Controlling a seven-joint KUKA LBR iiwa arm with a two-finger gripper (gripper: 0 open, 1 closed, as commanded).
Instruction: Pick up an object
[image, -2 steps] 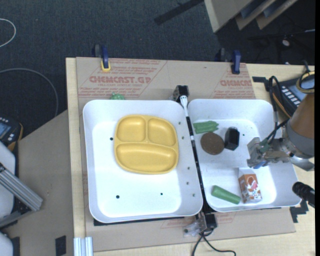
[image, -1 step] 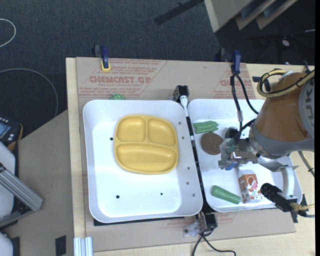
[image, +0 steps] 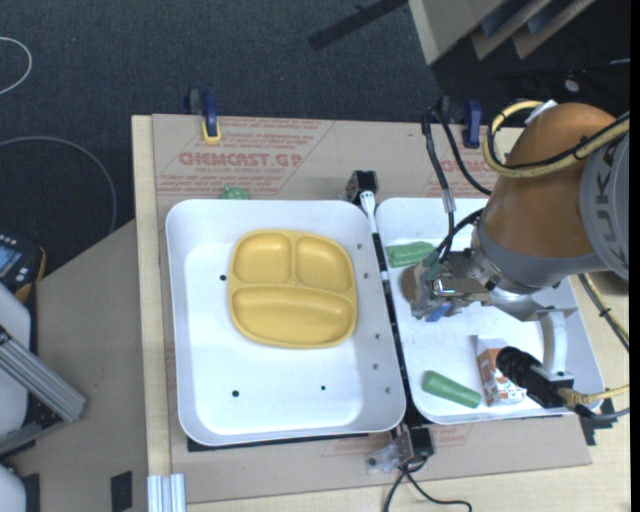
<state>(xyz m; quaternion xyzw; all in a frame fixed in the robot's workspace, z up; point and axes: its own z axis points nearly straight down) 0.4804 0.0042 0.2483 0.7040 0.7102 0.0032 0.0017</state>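
A grey arm (image: 545, 200) with an orange band is reaching in from the right above two shallow white bins, which are sitting side by side on a brown printed board (image: 330, 160). Its gripper (image: 437, 288) is hanging low over the left part of the right bin (image: 450, 345), close to the wall it shares with the left bin (image: 200, 330). The gripper's own metal is hiding its tips, so it cannot be told whether the jaws are spread or pressed together.

Several loose things are lying in the right bin. A small brown thing (image: 410, 285) is sitting just beside the gripper, on its left. A bit of something blue (image: 432, 313) is peeking out at the gripper's near edge. It is too small to make out what it is. A green block (image: 408, 253) is lying at the far left of this bin, just beyond the gripper. A green tube (image: 450, 389) is resting near the bin's near edge, lying at a slant. A packet (image: 493, 375) in white, brown and red is lying just to the right of the tube.

In the left bin, a yellow plate (image: 293, 288) with three sections is sitting alone, towards the far side, well apart from the gripper. Two blue clamps, one left (image: 208, 105) and one right (image: 472, 118), are gripping the far edge of the board.
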